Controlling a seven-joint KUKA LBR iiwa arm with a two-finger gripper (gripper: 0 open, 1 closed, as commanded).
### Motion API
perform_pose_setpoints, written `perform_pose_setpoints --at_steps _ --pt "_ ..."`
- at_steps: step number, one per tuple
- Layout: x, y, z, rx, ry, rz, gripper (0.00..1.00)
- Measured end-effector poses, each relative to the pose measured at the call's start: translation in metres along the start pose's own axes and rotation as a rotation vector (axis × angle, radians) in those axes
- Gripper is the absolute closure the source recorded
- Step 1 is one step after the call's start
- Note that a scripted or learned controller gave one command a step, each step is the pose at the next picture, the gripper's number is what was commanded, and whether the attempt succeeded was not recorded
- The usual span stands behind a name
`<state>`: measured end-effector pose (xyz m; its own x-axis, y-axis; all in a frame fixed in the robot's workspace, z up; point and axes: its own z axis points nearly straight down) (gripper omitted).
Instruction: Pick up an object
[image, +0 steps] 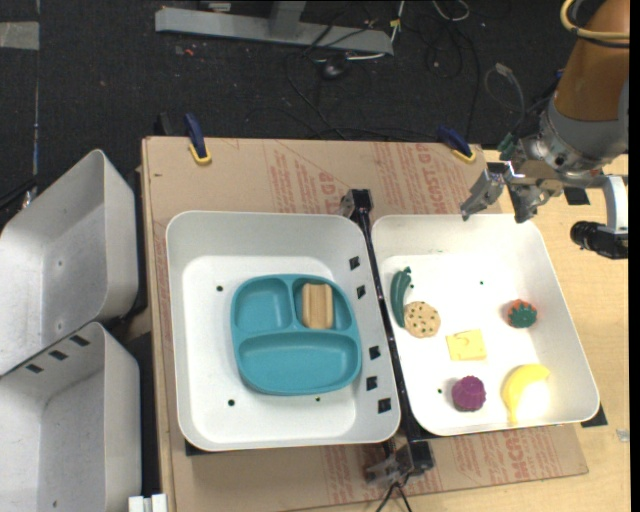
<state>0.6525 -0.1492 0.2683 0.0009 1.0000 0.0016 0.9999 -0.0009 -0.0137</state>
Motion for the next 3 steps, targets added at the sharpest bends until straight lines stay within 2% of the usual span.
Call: perform_pose_setpoints --at_steps 1,2,3 --pt "0.001 0.002 -0.009 -0.014 -0.002 -0.003 0.00" --pt "-0.001 -0.008 0.043 -0.009 -0.001 0.001 0.00" --pt "0.007 -0.001 0.097 -0.011 -0.001 -0.004 0.00"
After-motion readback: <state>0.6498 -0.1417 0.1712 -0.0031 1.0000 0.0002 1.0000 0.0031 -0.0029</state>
